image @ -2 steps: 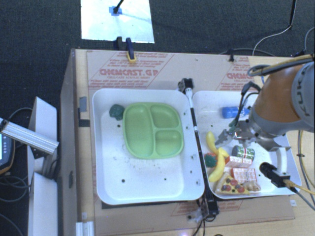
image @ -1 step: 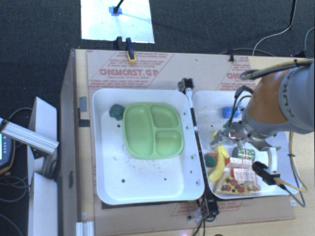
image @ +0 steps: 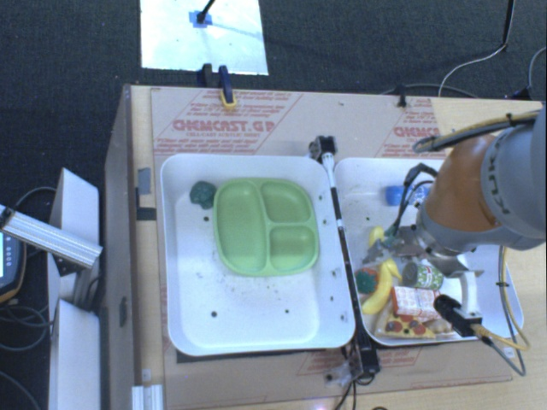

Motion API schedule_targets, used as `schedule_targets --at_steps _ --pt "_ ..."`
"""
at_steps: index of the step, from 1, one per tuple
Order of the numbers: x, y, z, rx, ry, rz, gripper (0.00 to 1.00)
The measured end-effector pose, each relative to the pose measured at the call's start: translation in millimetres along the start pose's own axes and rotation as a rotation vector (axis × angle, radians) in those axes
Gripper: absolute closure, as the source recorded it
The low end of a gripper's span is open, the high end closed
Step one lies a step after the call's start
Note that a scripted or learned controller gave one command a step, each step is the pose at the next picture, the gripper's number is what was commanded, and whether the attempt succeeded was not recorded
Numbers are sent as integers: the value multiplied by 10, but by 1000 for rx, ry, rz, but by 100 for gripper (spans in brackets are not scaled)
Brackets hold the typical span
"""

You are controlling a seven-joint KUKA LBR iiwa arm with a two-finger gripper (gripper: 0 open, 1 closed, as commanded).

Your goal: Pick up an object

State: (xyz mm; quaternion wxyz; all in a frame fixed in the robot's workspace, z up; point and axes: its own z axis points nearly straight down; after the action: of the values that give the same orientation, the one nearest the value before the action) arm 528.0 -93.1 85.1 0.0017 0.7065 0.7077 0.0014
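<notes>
The big grey robot arm with the orange band (image: pixel 479 190) comes in from the right. It bends down low, and its dark two-finger gripper (image: pixel 408 259) points down and left.

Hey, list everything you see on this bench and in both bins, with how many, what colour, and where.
Shallow plastic bins: two, white, side by side on the bench.
Three-compartment plastic plate: one, light green, in the left bin.
Small round lump: one, dark green, left bin, at the plate's upper left.
Toy bananas: at least two, yellow, right bin, near its left wall.
Small carton: one, red and white, right bin, near the front.
Toy pizza slice: one, yellow with red spots, right bin's front edge.
Small blue item: one, right bin, far end.
Robot arm: one, grey with orange band, over the right bin.
</notes>
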Motion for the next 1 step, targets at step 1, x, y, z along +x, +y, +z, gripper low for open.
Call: schedule_targets --at_steps 1 --pt "1 3 -100 0 1 -1 100"
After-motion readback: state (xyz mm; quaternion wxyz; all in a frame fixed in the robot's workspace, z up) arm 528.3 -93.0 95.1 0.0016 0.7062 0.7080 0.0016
